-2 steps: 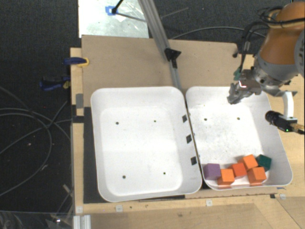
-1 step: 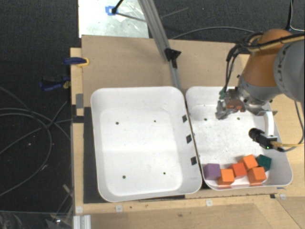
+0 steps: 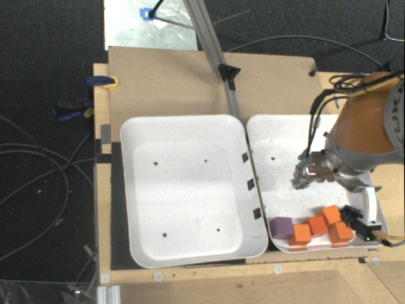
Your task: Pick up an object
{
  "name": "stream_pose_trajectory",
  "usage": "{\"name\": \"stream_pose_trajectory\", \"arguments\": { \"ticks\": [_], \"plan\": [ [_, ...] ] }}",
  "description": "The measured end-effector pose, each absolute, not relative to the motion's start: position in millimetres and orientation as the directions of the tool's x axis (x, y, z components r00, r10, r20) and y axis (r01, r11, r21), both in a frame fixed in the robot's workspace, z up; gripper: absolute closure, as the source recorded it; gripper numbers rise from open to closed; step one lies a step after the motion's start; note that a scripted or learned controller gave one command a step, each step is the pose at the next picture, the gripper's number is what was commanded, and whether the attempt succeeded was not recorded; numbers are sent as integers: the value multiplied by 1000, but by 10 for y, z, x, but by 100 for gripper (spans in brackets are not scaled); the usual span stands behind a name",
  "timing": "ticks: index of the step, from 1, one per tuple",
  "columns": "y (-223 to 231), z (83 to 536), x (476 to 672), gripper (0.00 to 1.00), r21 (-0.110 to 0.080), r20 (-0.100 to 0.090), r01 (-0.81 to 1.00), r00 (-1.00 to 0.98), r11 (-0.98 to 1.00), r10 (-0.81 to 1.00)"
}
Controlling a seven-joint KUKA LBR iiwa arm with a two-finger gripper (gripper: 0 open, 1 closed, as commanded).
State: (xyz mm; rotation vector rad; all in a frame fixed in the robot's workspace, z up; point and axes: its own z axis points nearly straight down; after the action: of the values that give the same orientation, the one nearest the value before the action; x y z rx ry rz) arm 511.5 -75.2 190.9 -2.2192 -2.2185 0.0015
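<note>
Gripper (image 3: 302, 177) low over bare floor of right bin (image 3: 278, 138), mid-bin; finger state impossible to tell, nothing seen between them. Purple block (image 3: 282, 227) well apart, toward near edge, slightly left of gripper. Orange blocks (image 3: 324, 225) clustered just beside purple one, along near wall, right of gripper. Left bin (image 3: 183, 128) alongside.
</note>
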Motion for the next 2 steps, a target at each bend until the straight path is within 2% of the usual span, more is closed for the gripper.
{"name": "stream_pose_trajectory", "arguments": {
  "ticks": [1,2],
  "plan": [
    [-671,2165,4873,100,2,1,1000,-2,2,1000],
    [-773,2412,4859,100,6,-1,1000,-1,1,1000]
  ]
}}
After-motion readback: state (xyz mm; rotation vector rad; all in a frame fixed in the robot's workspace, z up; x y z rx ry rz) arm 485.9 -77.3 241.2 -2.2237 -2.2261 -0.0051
